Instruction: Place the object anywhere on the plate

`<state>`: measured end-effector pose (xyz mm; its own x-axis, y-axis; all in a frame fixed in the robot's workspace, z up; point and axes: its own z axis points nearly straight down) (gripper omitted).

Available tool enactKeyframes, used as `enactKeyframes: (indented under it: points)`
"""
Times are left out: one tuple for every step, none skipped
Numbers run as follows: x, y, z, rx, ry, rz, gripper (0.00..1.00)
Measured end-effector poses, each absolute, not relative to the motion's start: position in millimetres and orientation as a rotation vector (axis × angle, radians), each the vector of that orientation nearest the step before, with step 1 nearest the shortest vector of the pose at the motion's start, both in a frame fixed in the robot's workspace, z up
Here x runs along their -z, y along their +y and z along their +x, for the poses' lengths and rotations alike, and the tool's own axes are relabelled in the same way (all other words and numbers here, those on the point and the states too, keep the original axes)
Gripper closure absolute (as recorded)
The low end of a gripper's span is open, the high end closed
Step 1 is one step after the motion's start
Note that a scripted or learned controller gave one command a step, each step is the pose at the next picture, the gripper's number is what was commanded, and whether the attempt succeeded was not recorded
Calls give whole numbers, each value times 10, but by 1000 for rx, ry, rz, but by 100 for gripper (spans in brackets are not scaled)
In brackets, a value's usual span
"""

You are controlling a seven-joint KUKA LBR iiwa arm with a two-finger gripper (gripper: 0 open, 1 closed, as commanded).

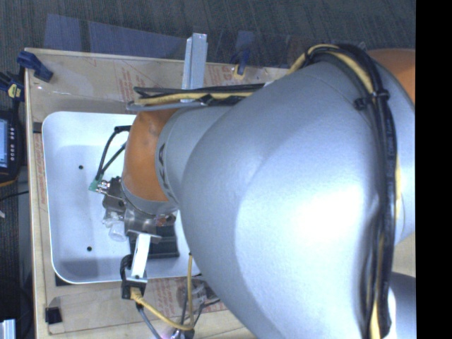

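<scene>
The big grey arm [296, 189] hangs low over the left bin [60, 154], and the gripper [116, 214] sits mid-bin, its state impossible to tell. The object and plate are hidden, so weight and grip point stay anyone's guess.

Wooden bench [70, 83], white bin [60, 189] on it, blue clamp [34, 64] at corner
</scene>
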<state>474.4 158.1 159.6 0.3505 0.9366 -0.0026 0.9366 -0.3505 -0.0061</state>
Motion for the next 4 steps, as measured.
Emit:
enactKeyframes:
  points:
    - [-2508, 1494, 4762, 1, -2189, -2251, 100]
    - [-1953, 885, 5119, -9, -2141, -2294, 100]
    - [-1728, 1910, 4964, -9, -2124, -2310, 100]
    - [-1850, 1516, 5104, -5, -2205, -2235, 100]
